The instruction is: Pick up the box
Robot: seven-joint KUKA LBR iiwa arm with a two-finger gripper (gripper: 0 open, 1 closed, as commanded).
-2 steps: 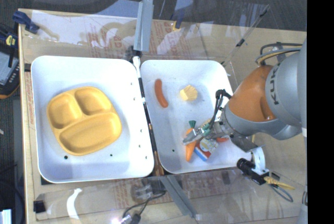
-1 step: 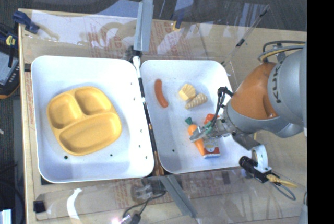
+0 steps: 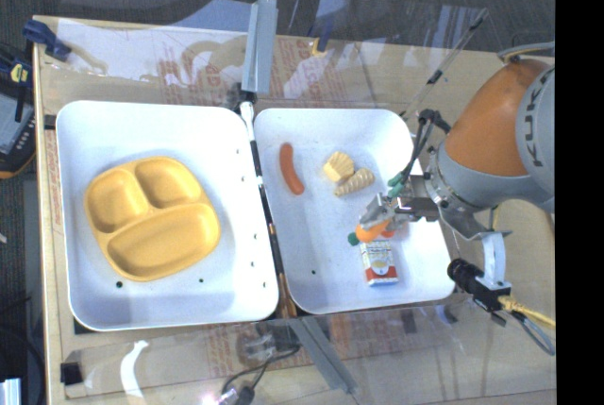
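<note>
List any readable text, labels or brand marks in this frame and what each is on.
"KU": black letters on the arm's grey housing at the right, cut off by the edge of the picture.
Box: printed label in white, orange and red, too small to read.
Bench: faded reddish marks, not legible.

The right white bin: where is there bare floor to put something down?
In the right white bin, bare floor lies left of the small red-and-white box, below the orange sausage. It is crowded around the gripper, the yellow cheese wedge and the box.
</note>
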